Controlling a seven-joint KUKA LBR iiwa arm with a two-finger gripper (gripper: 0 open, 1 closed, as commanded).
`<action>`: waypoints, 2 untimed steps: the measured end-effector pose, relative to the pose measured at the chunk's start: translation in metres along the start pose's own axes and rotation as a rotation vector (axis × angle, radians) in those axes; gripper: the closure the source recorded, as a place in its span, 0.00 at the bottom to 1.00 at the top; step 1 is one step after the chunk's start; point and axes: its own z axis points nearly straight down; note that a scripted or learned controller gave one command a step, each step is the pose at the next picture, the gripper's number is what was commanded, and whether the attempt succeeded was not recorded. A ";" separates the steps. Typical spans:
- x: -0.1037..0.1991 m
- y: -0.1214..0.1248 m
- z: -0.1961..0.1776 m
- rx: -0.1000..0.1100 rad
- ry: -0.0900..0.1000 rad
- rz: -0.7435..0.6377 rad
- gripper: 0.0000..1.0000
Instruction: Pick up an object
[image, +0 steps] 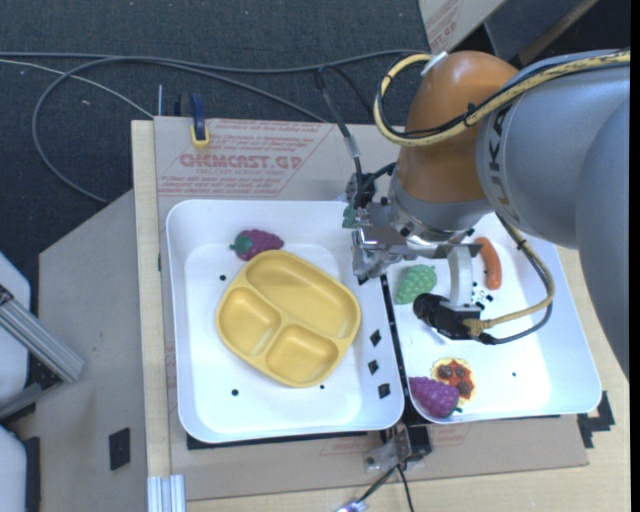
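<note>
The grey arm (560, 130) reaches over the tabletop (250, 160). Its end effector (370, 262) hangs above the wall where the two white bins meet. Whether it is open or shut, or has hold of anything, cannot be told. The left bin (190, 330) spreads to its left in the view and the right bin (560, 340) to its right. A yellow plate (290, 315) lies just left of it, toward the camera. A green toy (415, 283) sits just beside it on the right. An orange sausage (488, 262) lies farther right, past that toy. Purple grapes (433, 398) lie well nearer the camera, and a second bunch (258, 242) lies off to its left. A small pizza piece (456, 374) touches the nearer grapes.
</note>
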 end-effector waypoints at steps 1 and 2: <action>0.015 0.001 0.012 0.005 -0.002 0.005 1.00; 0.014 0.001 0.011 0.003 -0.002 0.006 0.00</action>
